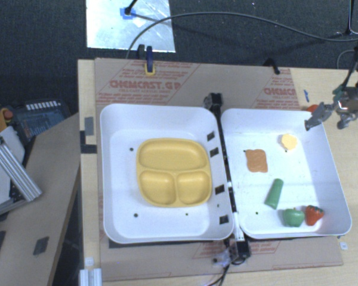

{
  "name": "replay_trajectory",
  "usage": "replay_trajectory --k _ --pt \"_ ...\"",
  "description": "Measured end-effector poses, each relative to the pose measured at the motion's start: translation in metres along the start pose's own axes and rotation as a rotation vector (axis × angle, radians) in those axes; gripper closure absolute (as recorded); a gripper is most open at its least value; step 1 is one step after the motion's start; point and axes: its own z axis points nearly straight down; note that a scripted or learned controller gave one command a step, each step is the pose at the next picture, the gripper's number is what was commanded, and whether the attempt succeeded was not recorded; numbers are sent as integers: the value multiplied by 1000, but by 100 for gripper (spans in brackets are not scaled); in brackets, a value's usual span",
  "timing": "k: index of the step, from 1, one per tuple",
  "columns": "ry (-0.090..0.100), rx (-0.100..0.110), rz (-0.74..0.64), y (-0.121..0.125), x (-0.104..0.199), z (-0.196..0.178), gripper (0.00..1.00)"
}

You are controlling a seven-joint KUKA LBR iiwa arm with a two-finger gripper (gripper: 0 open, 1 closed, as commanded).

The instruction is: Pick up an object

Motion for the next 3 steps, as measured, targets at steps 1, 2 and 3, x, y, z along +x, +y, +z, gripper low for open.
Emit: replay_trajectory --k 1,2,3 --pt "1 4 2 -10 -3 53 0" --pt "2 4 -1 -10 8 105 0" --pt "2 5 0 -11 13 167 0"
